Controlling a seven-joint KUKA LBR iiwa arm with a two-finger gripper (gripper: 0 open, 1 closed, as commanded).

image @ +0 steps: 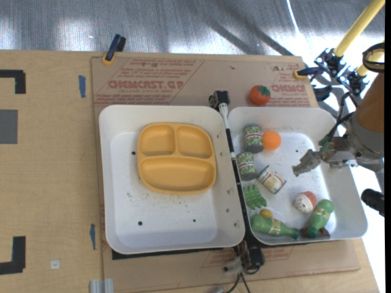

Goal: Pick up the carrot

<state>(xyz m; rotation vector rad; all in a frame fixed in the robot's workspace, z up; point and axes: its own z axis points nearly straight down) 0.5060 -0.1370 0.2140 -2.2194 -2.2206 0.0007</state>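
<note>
My gripper hangs empty, fingers apart; I should centre squarely over the carrot, clear of the cans, before descending.

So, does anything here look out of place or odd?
One thing: a small red-orange toy tomato lies on the cardboard behind the right bin, outside it, while the other toys sit inside that bin. The yellow divided plate in the left bin lies flat. Nothing looks spilled or damaged.
</note>
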